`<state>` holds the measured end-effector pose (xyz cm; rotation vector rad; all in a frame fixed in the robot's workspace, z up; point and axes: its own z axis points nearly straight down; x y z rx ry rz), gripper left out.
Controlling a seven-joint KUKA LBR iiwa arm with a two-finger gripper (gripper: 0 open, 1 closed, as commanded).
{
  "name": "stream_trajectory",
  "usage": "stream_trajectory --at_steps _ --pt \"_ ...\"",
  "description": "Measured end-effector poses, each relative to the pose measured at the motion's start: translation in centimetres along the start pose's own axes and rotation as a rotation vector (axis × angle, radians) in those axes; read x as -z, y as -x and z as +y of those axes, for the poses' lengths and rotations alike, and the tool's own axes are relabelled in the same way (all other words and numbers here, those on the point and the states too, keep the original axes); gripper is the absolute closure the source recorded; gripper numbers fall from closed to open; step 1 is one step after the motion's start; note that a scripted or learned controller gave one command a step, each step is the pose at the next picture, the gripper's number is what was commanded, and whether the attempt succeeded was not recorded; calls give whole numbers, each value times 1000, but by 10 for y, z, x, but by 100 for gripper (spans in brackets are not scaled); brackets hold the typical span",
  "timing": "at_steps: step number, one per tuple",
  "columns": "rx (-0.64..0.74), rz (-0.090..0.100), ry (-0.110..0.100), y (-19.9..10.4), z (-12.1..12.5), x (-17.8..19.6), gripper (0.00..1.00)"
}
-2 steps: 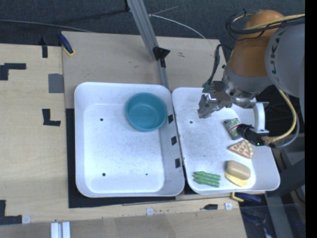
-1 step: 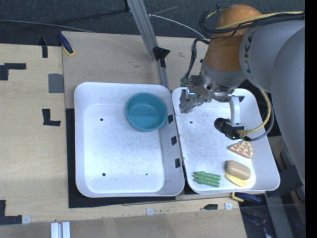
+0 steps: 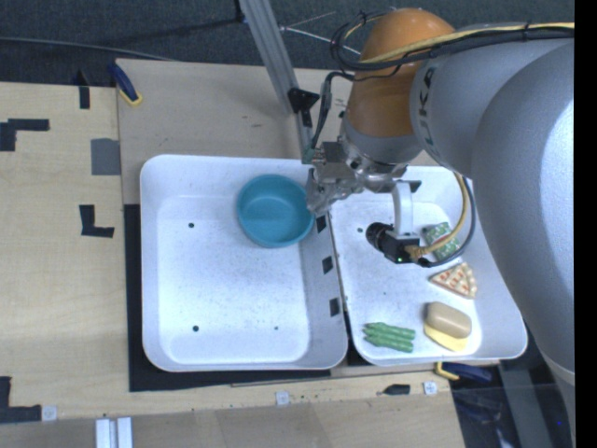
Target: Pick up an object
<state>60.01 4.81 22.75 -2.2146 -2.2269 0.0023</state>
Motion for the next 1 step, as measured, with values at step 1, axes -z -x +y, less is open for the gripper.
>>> stream_trajectory --at_steps 1 --pt "0 1 0 -44 9 -1 100"
